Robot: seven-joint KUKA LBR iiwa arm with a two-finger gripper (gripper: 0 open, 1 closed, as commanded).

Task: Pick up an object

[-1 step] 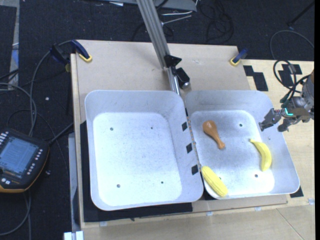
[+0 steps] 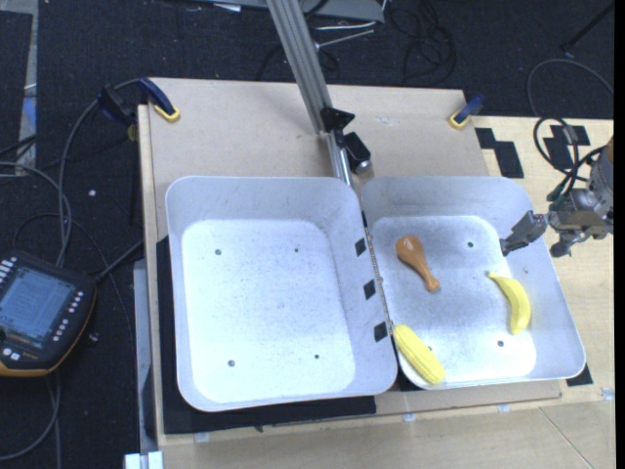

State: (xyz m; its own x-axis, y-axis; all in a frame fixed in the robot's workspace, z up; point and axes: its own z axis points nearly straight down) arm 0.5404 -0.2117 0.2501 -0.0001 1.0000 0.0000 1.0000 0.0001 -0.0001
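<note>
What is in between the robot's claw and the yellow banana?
Nothing sits there. In the camera view, just bare white floor and sloped wall of the right-hand white bin lie between the grey two-finger gripper and the curved yellow banana.

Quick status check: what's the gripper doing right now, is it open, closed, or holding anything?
Gripper: open, holding nothing, at the right bin's right rim, apart from the banana, drumstick and corn.

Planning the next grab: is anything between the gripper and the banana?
Nothing visible. The gripper hangs over the right bin's far right edge, and only bare bin floor lies between it and the banana.
</note>
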